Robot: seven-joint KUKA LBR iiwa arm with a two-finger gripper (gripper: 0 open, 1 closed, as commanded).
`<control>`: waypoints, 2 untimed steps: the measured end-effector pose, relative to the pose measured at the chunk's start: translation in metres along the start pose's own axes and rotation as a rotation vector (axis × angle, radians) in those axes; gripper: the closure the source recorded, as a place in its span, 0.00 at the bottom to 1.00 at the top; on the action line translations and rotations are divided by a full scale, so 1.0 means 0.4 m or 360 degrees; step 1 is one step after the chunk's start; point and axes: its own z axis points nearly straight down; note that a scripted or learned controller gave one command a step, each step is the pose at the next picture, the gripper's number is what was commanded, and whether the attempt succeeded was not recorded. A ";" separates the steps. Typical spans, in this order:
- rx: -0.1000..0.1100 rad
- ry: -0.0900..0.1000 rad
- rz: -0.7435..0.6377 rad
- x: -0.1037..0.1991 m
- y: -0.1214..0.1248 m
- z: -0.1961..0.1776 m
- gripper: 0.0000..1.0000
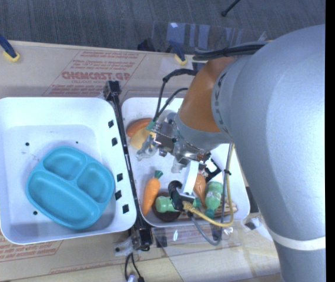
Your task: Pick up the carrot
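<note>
Low in the right bin (143, 108) lies the carrot (150, 195). The gripper (148, 143) hangs apart from it. Whether it is parted or closed cannot be told.

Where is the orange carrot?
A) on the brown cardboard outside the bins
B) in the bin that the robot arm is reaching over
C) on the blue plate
B: the carrot lies in the bin under the arm, near that bin's front corner, while the blue plate sits alone in the other bin.
</note>
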 end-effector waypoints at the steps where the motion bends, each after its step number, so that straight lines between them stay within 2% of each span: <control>1: 0.0016 -0.0018 0.0056 -0.169 0.052 0.166 0.00; 2: 0.0007 -0.0004 0.0393 -0.194 -0.016 0.256 0.00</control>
